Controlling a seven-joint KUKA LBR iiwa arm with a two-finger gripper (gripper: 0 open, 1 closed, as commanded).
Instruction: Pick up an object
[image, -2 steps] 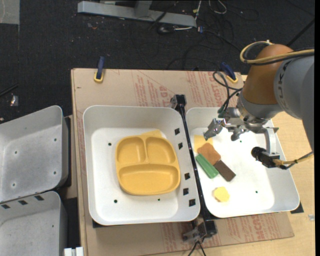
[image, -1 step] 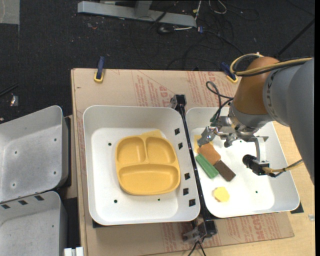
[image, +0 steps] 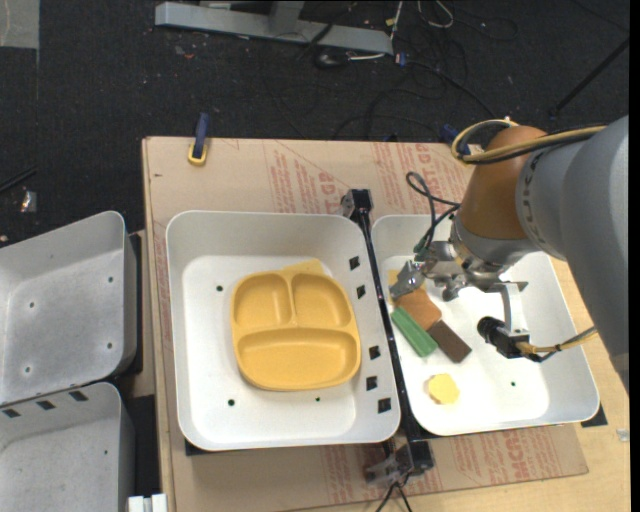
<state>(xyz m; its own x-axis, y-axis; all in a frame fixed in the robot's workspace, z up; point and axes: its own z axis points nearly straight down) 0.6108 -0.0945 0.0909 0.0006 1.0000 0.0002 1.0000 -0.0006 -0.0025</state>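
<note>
The right bin (image: 560, 390) holds several small objects. A green block (image: 412, 332) lies near its left wall, with an orange-brown piece (image: 422, 308) and a dark brown bar (image: 450, 342) beside it. A small yellow piece (image: 442, 389) sits nearer the front. My gripper (image: 428, 278) hangs low over the bin's left part, just above the orange-brown piece. The grey arm with its orange band (image: 500, 195) comes in from the right and hides the bin's back area.
A yellow divided plate (image: 295, 332) lies in the left bin (image: 200, 400). A black divider strip (image: 375, 300) runs between the bins. Black cables (image: 505, 338) trail from the wrist over the right bin. A blue-and-yellow clamp (image: 199, 140) sits at the bench's back left.
</note>
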